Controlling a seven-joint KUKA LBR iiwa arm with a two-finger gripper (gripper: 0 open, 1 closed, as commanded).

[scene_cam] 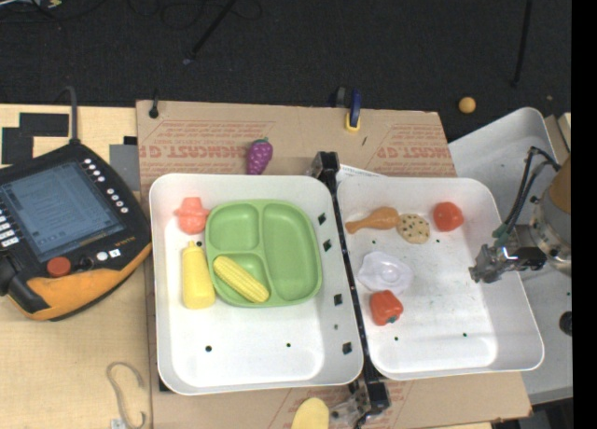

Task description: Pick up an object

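Observation:
The right bin (448,348) holds a brown drumstick (371,221), a speckled cookie (412,227), a red tomato (448,215), a clear plastic piece (384,271) and a red pepper (385,306). In the left bin (242,357) a green divided plate (280,255) carries a yellow corn cob (241,279). A yellow bottle (196,276) and a pink toy (190,215) lie beside the plate. My gripper (487,267) hangs over the right bin's right side, apart from every object, with nothing visibly in it.
A purple grape bunch (258,155) lies on the cardboard behind the bins. A control pendant (65,217) sits at the left. A yellow object (311,413) rests at the front edge. The centre wall (338,259) divides the bins.

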